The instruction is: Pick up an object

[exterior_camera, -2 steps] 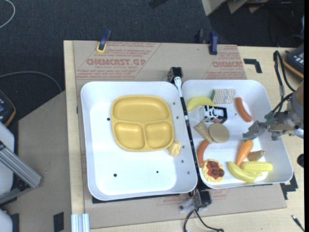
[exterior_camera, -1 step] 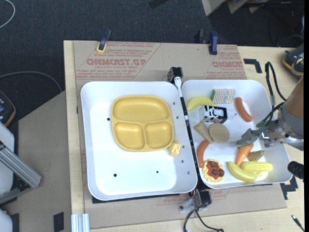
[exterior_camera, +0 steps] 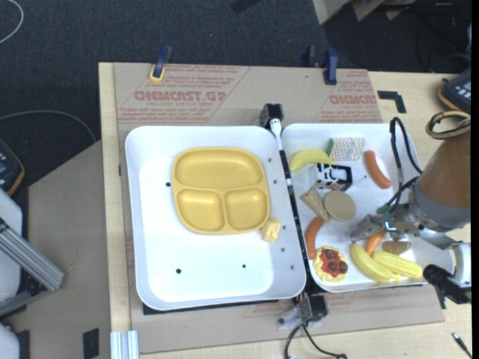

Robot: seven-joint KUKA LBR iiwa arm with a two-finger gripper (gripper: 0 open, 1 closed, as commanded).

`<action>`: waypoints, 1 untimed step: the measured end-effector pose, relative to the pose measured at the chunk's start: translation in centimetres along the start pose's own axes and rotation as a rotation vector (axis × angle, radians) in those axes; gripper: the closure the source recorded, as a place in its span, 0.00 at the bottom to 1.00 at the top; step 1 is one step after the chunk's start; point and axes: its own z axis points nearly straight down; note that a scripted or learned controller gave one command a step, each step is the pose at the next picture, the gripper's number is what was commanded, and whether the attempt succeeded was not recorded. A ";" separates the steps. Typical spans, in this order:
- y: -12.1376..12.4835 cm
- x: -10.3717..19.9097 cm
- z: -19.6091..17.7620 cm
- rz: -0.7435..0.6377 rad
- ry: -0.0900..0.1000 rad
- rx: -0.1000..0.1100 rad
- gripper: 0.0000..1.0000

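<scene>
The right bin (exterior_camera: 298,135) holds several toy foods. My gripper (exterior_camera: 378,229) hangs low over its right side, just above a small orange carrot (exterior_camera: 373,241). Below it lie a yellow banana (exterior_camera: 364,262) and a corn cob (exterior_camera: 397,263). To the gripper's left sit a round tan cookie (exterior_camera: 338,205), an orange sausage (exterior_camera: 312,235) and a small pizza (exterior_camera: 331,262). Further back are another banana (exterior_camera: 308,158), a red sausage (exterior_camera: 378,169) and a checkered block (exterior_camera: 346,149). The grey arm with its orange band comes in from the right.
The left bin (exterior_camera: 150,223) carries a yellow divided plate (exterior_camera: 221,189), and a small pale yellow piece (exterior_camera: 270,231) lies by its right wall. A black-and-white item (exterior_camera: 333,173) sits mid right bin. Cables run along the right bin's edge.
</scene>
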 end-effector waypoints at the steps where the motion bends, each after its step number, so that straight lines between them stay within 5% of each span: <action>1: 0.1 0.1 2.1 0.000 -0.002 -0.005 0.00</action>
